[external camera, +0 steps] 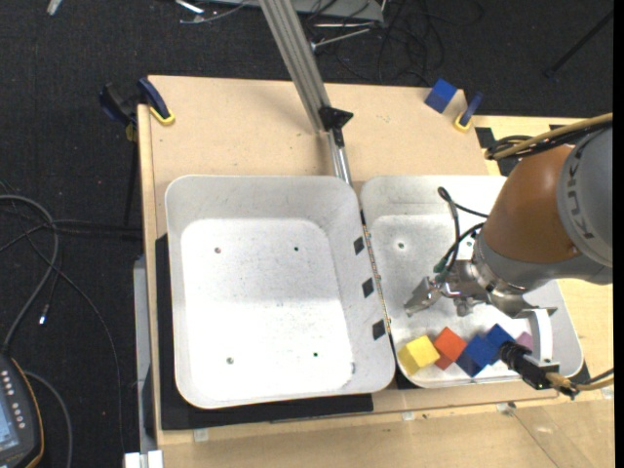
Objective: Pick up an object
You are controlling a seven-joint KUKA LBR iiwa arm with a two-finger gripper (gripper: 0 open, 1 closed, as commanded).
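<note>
Along the front wall of the right bin (409, 203) lie a yellow block (419, 353), an orange block (449, 346), a blue block (485, 350) and a small pink piece (524, 341). My gripper (441, 296) hangs over the right bin's middle, just above and behind these blocks. Its metal fingers (421, 297) point left and look spread, with nothing between them. The arm's orange band and grey wrist cover the bin's right side.
The left bin (258, 286) sits beside the right one, with a divider edge between them. A blue block (442, 94) rests on the bench at the back right. A metal pole (297, 52) slants across the back. Clamps sit at the bench corners.
</note>
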